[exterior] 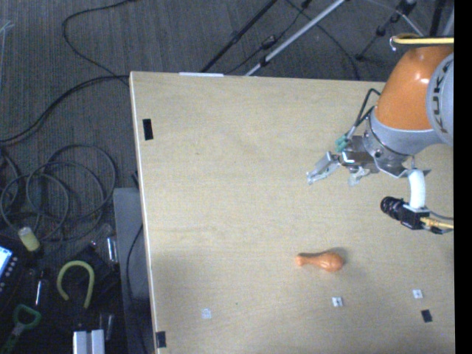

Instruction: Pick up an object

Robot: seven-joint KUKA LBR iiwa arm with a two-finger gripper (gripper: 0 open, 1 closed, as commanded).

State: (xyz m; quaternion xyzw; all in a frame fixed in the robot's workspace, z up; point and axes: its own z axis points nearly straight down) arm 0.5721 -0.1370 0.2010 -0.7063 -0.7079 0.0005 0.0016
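A small orange object (322, 260), shaped like a gourd with a thin neck pointing left, lies on its side on the pale wooden benchtop (221, 198) toward the front. My gripper (332, 177) hangs at the right side of the bench, well behind the orange object and apart from it. Its fingers (318, 172) point left and down, spread open, with nothing between them. The orange band of the arm (417, 87) rises behind the gripper.
A black cable connector (402, 212) hangs below the wrist. Small flat markers (337, 301) dot the bench's front right, and a black tag (147, 129) sits near its left edge. Cables and tools (59, 198) lie on the floor at left; stand legs (317, 13) cross behind.
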